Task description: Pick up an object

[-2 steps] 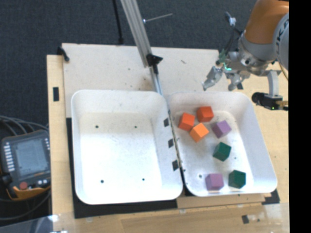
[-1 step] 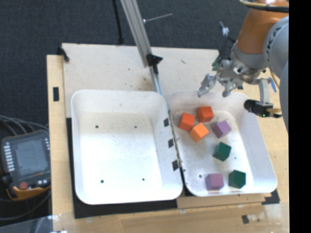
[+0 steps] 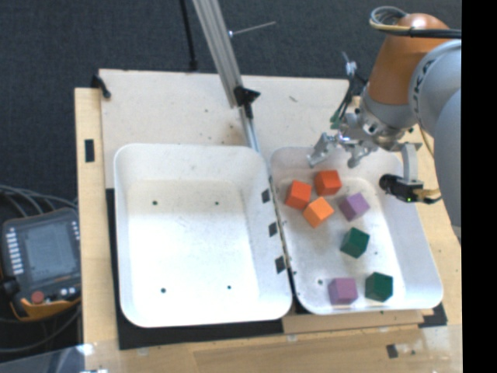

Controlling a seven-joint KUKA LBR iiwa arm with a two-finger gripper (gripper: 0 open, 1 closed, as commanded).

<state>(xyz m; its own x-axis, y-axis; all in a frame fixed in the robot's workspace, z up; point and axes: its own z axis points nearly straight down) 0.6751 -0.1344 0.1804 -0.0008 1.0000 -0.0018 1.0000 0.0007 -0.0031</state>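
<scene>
The right bin [image 3: 411, 247] holds several small blocks. Two red-orange blocks [image 3: 297, 195] [image 3: 328, 183] and a lighter orange block [image 3: 318, 211] cluster near its far left. One purple block [image 3: 355, 206] lies beside them, and another purple block [image 3: 342, 290] sits near the front. Two green blocks [image 3: 355, 242] [image 3: 379, 286] lie toward the front right. My gripper [image 3: 338, 152] hangs over the bin's far edge, just beyond the orange cluster, its two fingers spread apart with nothing between them.
The left bin [image 3: 194, 231] stands beside the right one. A slanted metal pole [image 3: 221, 53] rises from the bench behind the bins. A teach pendant [image 3: 43, 255] lies off the bench at the left.
</scene>
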